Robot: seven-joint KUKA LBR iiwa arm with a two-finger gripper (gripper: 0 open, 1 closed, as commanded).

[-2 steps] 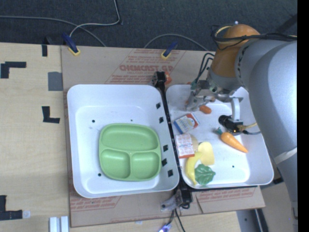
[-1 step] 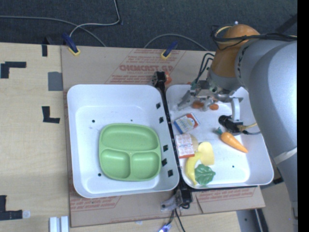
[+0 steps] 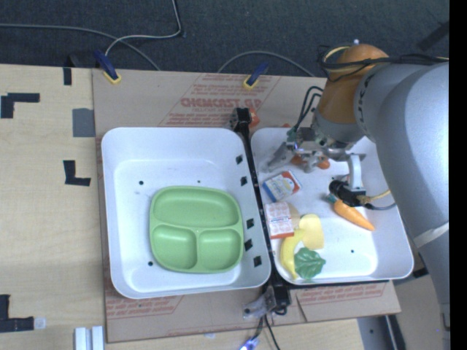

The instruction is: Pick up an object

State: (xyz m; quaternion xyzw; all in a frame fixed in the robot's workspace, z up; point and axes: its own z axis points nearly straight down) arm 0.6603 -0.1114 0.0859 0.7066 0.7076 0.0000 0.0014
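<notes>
My gripper (image 3: 287, 155) hangs over the far left part of the right bin (image 3: 387, 265), below the orange wrist band. Just in front of it lies a blue and white packet (image 3: 281, 187), apart from the gripper. A small red-orange thing (image 3: 304, 163) shows right by the gripper; whether it is held cannot be made out. Nearer the front lie a red and white packet (image 3: 279, 219), a yellow piece (image 3: 311, 231), another yellow piece (image 3: 289, 254) and a green leafy toy (image 3: 309, 263). An orange carrot (image 3: 354, 215) lies to the right.
The left bin (image 3: 124, 195) holds a green divided plate (image 3: 197, 229). A black clip-lined wall (image 3: 252, 195) separates the two bins. The big grey arm covers the right side of the right bin. Cables run over the cardboard behind the bins.
</notes>
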